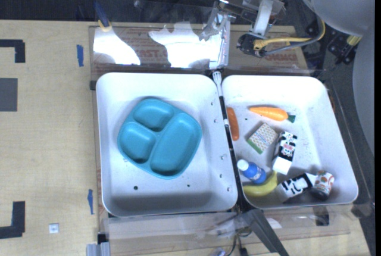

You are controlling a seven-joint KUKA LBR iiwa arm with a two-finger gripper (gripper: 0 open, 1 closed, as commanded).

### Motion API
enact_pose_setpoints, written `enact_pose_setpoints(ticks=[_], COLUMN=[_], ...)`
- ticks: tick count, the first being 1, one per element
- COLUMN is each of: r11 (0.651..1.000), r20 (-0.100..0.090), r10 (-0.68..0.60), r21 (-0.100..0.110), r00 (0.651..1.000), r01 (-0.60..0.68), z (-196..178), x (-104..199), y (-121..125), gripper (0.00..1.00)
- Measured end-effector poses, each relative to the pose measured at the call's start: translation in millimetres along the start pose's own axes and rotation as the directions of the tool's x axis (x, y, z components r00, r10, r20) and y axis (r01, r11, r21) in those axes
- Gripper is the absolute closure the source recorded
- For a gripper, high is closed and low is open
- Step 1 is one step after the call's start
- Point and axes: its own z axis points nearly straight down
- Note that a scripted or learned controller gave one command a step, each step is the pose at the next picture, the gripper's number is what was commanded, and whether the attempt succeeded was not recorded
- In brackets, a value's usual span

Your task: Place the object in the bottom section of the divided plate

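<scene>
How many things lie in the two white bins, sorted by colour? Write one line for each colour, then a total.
Blue: 2, divided plate, bottle
Orange: 2, carrot, orange stick
Yellow: 1, banana
Black and white: 2, carton, cow toy
Green-patterned: 1, packet
Brownish: 1, small toy
Total: 9

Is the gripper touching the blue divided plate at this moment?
Apart. The camera view shows the gripper beyond the bins' far edge, while the divided plate lies in the left bin.
</scene>
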Motion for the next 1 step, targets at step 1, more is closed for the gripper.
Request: enact_pose_setpoints(ticks=[1], r11=[0.996], r20=[-0.001], r10=[-0.094], r21=[-0.004], r00=[0.996], r01=[0.094], z=[-74.1], x=[60.9], y=[-22.7], gripper=[0.00])
